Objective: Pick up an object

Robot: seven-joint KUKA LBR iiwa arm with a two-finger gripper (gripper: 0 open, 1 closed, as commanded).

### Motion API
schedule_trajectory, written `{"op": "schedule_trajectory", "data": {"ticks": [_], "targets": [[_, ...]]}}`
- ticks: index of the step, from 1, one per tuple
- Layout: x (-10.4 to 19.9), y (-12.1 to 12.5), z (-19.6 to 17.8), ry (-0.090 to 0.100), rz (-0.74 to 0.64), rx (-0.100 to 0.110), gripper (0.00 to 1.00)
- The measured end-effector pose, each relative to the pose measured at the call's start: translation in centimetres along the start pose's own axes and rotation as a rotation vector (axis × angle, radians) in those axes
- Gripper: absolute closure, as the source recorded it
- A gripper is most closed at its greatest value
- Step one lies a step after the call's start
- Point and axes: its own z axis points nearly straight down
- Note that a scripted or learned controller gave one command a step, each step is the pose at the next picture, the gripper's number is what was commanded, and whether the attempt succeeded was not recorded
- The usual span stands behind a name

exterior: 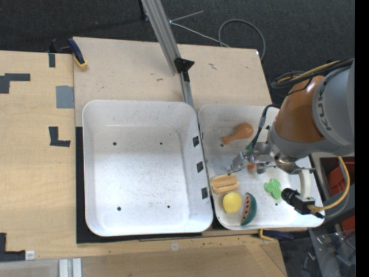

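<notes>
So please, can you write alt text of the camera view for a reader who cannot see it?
A grey and orange robot arm lowers its gripper into the right bin, among a chicken leg, hot dog, lemon, watermelon slice and green toy. The left bin sits beside it.

The arm point(337, 111) is a thick grey tube with a broad orange band point(297, 117), dark letters on its side, and a metal hand point(245, 161).

Matt, speckled white plastic bins point(141, 111) sit on a pale wooden bench point(127, 68).
</notes>
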Motion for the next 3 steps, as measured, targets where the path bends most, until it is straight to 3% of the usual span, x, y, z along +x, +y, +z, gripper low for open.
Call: {"op": "schedule_trajectory", "data": {"ticks": [1,2,3], "targets": [[0.0,0.0,3.3,0.0,-0.001,-0.008,0.0],[0.1,0.0,2.3,0.0,-0.002,-0.006,1.0],[-0.1,-0.4,-3.8,-0.002,-0.001,-0.012,1.0]]}}
